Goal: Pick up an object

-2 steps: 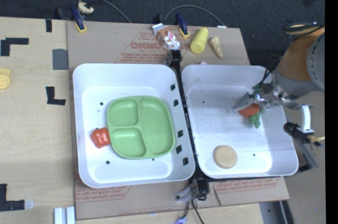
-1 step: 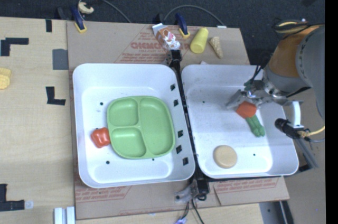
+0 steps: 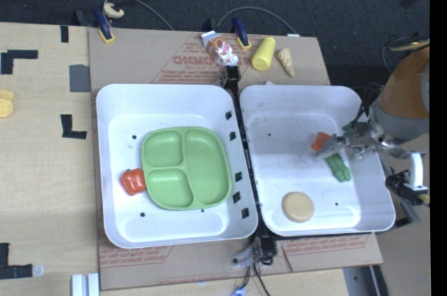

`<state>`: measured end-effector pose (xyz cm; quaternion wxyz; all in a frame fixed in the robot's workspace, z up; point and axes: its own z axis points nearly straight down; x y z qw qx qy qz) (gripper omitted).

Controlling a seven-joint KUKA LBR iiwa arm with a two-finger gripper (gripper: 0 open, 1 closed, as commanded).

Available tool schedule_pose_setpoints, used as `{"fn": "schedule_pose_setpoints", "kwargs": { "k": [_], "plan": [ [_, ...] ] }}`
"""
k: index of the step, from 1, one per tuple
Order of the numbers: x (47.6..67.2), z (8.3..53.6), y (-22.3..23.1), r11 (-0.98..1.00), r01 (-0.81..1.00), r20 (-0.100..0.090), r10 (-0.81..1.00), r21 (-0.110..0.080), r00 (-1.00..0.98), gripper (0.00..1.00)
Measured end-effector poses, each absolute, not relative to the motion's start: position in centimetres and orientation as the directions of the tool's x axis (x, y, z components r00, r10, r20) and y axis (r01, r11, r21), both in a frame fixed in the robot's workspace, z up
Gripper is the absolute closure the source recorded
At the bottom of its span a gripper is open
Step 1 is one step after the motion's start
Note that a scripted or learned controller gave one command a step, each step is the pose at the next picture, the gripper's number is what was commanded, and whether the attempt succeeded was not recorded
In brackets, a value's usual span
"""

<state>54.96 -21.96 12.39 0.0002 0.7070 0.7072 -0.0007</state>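
Pincer (image 3: 334, 150) low in right bin (image 3: 279, 106), among orange piece (image 3: 320, 141) and green piece (image 3: 340, 168); finger state unclear; nothing lifted, grasp unconfirmed

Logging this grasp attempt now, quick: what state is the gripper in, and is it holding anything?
Gripper: low in the right white bin, between the small orange object and the green elongated object; open or closed cannot be told.
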Motion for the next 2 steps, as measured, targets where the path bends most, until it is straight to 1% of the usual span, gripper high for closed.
{"fn": "schedule_pose_setpoints", "kwargs": {
  "k": [1,2],
  "plan": [
    [58.2,8.7,-19.1,0.002,1.0,-0.002,1.0,0.003,-0.002,0.0],
    [58.2,9.7,-19.2,0.002,1.0,-0.004,1.0,0.006,-0.002,1.0]
  ]
}}
